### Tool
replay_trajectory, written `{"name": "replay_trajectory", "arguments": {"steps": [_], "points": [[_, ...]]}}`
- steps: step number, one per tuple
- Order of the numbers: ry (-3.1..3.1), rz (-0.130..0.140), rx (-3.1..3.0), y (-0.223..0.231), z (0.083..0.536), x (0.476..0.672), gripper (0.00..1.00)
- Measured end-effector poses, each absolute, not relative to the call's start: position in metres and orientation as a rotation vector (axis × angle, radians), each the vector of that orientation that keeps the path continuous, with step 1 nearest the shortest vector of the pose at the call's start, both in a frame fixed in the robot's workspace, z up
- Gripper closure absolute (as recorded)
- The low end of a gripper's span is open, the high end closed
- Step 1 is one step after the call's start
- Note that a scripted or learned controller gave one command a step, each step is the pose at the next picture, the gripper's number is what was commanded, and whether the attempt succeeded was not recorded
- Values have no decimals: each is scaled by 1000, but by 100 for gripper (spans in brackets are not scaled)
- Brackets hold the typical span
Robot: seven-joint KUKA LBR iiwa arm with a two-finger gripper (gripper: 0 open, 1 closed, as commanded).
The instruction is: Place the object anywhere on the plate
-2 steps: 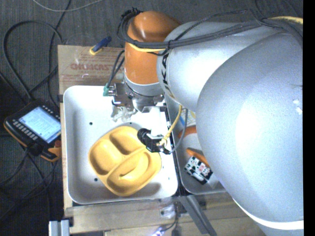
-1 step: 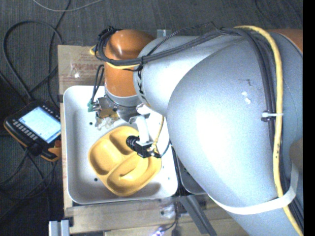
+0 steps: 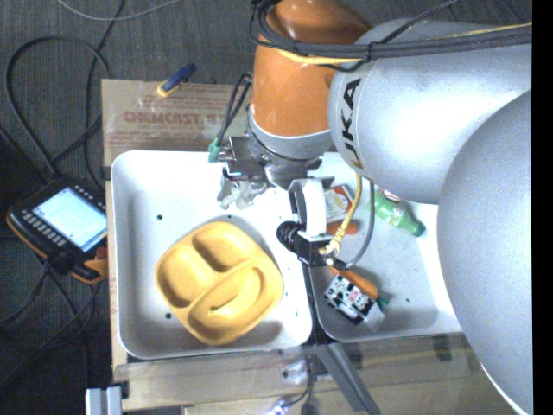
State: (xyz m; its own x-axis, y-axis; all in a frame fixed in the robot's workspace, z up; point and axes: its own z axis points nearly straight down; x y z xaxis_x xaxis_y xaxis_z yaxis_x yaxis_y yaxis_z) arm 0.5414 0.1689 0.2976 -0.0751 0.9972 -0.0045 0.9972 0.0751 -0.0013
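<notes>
left bin (image 3: 138,232) | arm (image 3: 415,119) over yellow plate (image 3: 220,282) | end effector (image 3: 238,193) state unclear

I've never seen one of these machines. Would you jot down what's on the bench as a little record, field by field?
arm: grey with an orange band, reaching over both bins
gripper: above the left bin, near its far edge
left bin: holds a yellow divided plate
right bin: a green bottle, a small patterned box, an orange-and-white packet
plate contents: nothing on it yet
</notes>
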Motion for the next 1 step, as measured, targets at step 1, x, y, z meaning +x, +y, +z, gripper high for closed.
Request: {"name": "replay_trajectory", "arguments": {"steps": [1], "points": [[1957, -11, 2460, 219, 243, 516, 100]]}}
